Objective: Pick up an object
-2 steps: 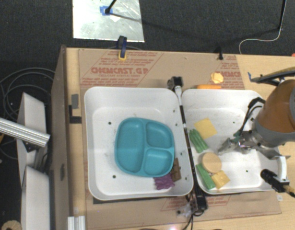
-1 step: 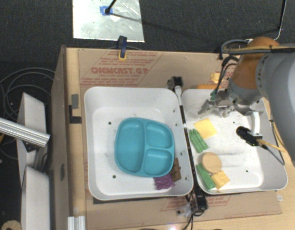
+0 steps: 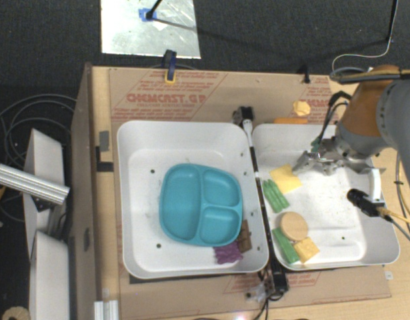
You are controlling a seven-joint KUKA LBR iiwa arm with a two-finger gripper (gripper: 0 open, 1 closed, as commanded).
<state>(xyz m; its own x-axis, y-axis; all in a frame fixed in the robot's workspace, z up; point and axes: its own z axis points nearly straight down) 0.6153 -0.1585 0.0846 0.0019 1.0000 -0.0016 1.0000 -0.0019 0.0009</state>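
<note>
The right bin holds a pale yellow block near its left wall, with a green stick just below it. Further toward the front lie a tan round disc, a second green piece and a small yellow cube. My gripper reaches in from the right and points down-left, its tip just up and right of the yellow block. Nothing shows between its tips.
The left bin holds a teal divided plate, with a purple piece and a brown piece at its front right corner. A yellow object and an orange strip lie on the cardboard behind the right bin.
</note>
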